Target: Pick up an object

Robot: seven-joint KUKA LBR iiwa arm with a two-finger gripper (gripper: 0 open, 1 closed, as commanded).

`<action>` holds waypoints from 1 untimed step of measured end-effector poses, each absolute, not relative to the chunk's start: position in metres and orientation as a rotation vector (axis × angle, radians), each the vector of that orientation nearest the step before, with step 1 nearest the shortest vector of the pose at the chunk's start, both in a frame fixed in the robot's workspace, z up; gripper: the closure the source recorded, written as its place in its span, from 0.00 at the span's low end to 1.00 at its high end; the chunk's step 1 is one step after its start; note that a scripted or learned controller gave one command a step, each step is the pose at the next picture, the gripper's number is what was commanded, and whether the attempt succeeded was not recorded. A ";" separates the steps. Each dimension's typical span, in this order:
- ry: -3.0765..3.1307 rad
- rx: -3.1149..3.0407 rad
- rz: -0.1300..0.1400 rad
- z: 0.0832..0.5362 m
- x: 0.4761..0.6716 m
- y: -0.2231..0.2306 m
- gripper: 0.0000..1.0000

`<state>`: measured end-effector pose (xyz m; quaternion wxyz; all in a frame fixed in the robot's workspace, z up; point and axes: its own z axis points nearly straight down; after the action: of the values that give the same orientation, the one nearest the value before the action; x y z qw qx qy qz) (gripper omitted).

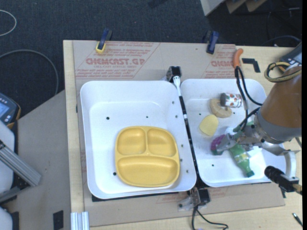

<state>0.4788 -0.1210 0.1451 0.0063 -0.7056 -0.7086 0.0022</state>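
Gripper (pixel 235 140): lower right of frame, low over the right bin (pixel 204 174); you can't tell its finger state.
Bottle (pixel 241 159): green, looks light, stiff, slick; take it across the body.
Purple toy (pixel 218 143): beside it, probably light.

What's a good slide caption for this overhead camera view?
KUKA arm's gripper reaches into the right bin among small objects, beside a purple item and green bottle; yellow divided plate in left bin.

The bench (pixel 72 128) bears the left bin (pixel 96 99) and right bin (pixel 201 171), side by side.
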 end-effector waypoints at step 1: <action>-2.224 -2.220 -0.001 0.082 0.521 -0.109 0.00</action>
<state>0.5205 -0.1092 0.0815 -0.0003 -0.7064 -0.7079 -0.0002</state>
